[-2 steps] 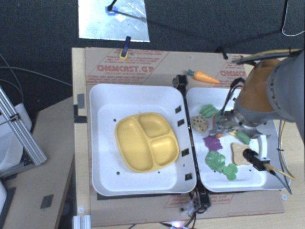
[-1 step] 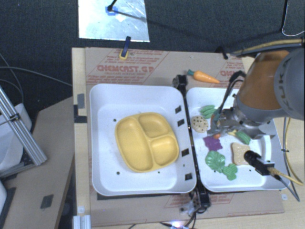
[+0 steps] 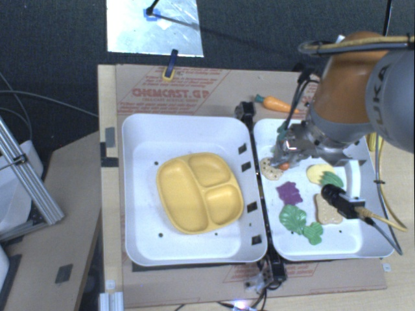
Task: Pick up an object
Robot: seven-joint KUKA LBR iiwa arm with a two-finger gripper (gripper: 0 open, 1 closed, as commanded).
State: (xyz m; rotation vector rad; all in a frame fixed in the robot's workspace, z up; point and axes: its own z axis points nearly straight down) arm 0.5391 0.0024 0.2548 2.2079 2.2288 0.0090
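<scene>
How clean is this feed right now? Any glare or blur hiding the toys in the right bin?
Camera view: bright glare on the silver sheet at top; the arm looms soft and blurred near the lens; the gripper throws shade over the cookie; the purple piece and green leaf read sharp; the yellow tray is evenly lit.

bins (image 3: 194, 125): i'm seeing smooth white plastic, faint sheen
yellow tray (image 3: 200, 192): matt plastic, smooth
bench board (image 3: 194, 86): printed cardboard, matt
arm band (image 3: 347, 76): glossy orange
top sheet (image 3: 154, 18): shiny foil-like
</scene>
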